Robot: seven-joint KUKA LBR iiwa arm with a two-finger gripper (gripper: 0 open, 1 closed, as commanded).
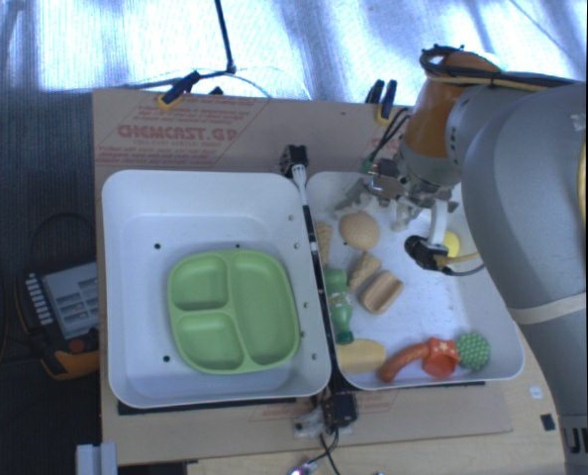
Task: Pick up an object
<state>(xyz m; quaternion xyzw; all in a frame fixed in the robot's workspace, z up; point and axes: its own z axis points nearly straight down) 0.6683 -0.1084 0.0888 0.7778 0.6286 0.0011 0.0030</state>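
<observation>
Grey arm's gripper (405, 209) over right bin (492, 364), by tan bun (358, 231).

Two white bins sit side by side: the left bin (126, 265) carries one green divided plate (233, 310). The right bin (492, 364) carries one round tan bun (358, 231), two bread pieces (373, 283), one green bottle (338, 305), one yellow block (361, 354), one red-orange sausage (418, 357), one green ball (473, 349) and one small yellow item (452, 244).

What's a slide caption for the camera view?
KUKA arm's hand low over the right bin of toy food, near a tan round piece; green divided plate in the left bin.
</observation>
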